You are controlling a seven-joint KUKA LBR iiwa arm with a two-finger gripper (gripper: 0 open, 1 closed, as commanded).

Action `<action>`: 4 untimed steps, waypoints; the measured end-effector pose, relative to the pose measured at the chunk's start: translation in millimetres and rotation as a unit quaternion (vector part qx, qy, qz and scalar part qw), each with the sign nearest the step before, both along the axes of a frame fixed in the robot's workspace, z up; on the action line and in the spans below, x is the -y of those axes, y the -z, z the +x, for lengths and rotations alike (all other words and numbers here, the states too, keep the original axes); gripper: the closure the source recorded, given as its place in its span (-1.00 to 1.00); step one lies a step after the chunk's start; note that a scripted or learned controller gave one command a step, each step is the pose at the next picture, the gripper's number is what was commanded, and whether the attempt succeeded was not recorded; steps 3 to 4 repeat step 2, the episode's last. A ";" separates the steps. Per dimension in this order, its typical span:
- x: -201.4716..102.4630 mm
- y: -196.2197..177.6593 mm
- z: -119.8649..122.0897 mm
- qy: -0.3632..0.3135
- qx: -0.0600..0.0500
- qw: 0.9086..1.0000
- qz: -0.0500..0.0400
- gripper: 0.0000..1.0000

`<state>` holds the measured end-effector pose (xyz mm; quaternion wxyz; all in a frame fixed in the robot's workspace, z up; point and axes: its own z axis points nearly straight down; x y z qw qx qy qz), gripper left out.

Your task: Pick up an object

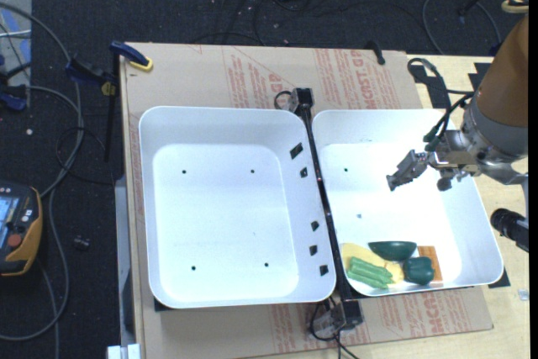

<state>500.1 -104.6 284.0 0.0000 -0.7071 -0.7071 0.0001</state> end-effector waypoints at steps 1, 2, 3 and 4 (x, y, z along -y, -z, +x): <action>-0.1 -10.1 0.2 0.000 0.000 1.000 0.000 1.00; -61.9 -129.7 3.3 -0.003 0.006 1.000 0.001 1.00; -61.9 -129.7 3.3 -0.003 0.006 1.000 0.001 1.00; -61.9 -129.7 3.3 -0.003 0.006 1.000 0.001 1.00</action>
